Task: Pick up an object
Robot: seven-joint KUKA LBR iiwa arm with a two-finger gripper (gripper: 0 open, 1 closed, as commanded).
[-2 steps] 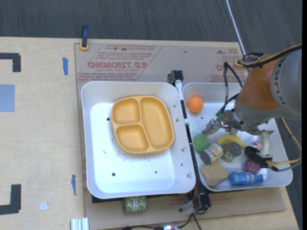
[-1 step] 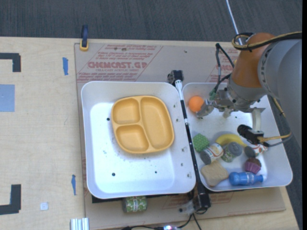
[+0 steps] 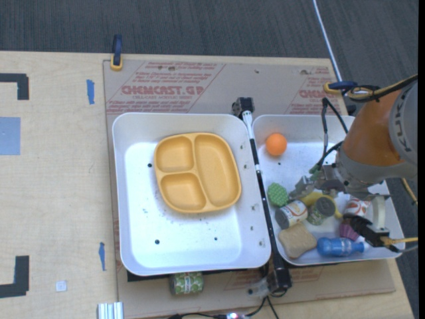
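Note:
The right bin [image 3: 302, 157] holds a pile of small items. An orange ball [image 3: 275, 143] lies alone near its far left corner. Closer to the front are a green knobbly piece [image 3: 277, 194], a small can [image 3: 294, 212], a tan bread-like block [image 3: 297, 239], a blue bottle [image 3: 340, 246], a purple item [image 3: 348, 230] and a grey round lid [image 3: 323, 209]. My gripper [image 3: 311, 186] reaches in from the right and sits low over the pile, just above a yellow item [image 3: 313, 198]. The wrist hides what lies directly under it.
The left bin [image 3: 133, 198] carries a yellow divided plate [image 3: 197, 171]. A green can [image 3: 186, 283] lies on the bench in front of the left bin. A black divider bar [image 3: 255, 165] runs between the bins. Cables [image 3: 327, 138] hang beside the arm.

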